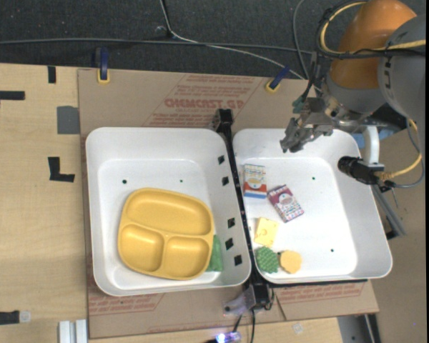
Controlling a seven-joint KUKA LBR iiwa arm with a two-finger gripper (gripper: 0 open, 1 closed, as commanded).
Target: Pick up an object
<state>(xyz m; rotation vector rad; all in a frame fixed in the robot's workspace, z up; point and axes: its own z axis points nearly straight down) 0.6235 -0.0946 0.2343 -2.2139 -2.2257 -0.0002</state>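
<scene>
1. The gripper (294,143) hung above the upper left part of the right bin (343,259), its dark fingers blurred together, so whether they stood apart or together could not be told; nothing showed between them
2. The arm (375,41) above and to the right of the gripper was cut off by the frame edge, its orange band partly behind looping cables
3. A green object (216,254) far below and to the left of the gripper was mostly hidden behind the yellow tray (164,231), so its kind could not be made out
4. The right bin, directly beneath the gripper, held five small things: a white and red carton (254,180) just below and left of the gripper, a maroon packet (285,202) below it, a pale yellow piece (266,231) further down, then a green textured item (267,260) touching an orange round piece (291,262) near the bin's lower edge
5. The left bin (100,191), well to the left of the gripper, held the yellow tray with its three compartments
6. Printing on the carton and packet was too small to read; red lettering on the cardboard sheet (136,95) up and to the left of the gripper was faint and could not be read with confidence
</scene>
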